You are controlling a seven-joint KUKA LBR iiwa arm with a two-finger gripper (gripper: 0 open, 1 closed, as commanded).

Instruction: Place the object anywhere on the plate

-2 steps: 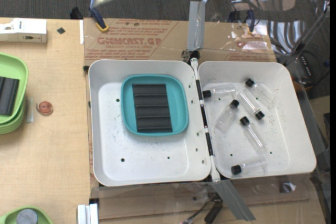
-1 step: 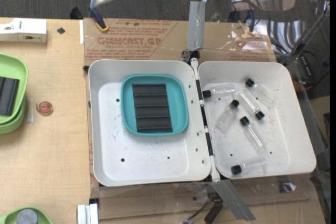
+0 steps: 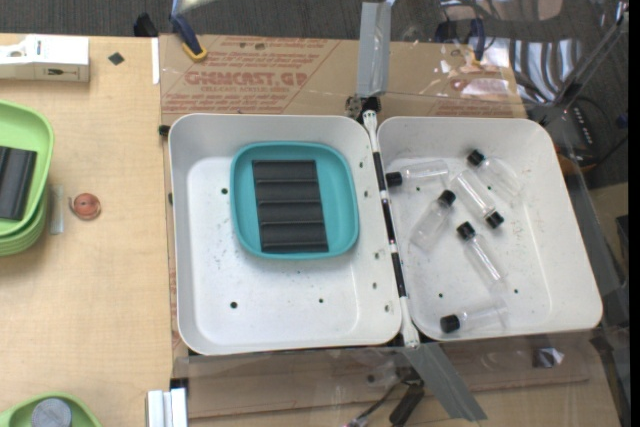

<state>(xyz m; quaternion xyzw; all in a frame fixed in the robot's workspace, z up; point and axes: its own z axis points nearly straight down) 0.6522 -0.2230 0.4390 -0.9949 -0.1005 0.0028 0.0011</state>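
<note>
A teal square plate (image 3: pixel 343 198) with a dark ribbed insert (image 3: pixel 290 205) lies in the left white bin (image 3: pixel 200 265), toward its upper middle. In the right white bin (image 3: pixel 560 245) lie several clear plastic vials with black caps: one near the bin's left wall (image 3: pixel 415 175), one at the upper middle (image 3: pixel 495 172), two crossing in the centre (image 3: pixel 478 202), one below them (image 3: pixel 480 255) and one near the front (image 3: pixel 472 320).
A cardboard sheet (image 3: pixel 260 70) lies behind the bins under clear plastic panels. On the wooden bench at left sit a green tray (image 3: pixel 30 140), a small orange disc (image 3: pixel 87 206) and a white box (image 3: pixel 45 58). Cables hang at the upper right.
</note>
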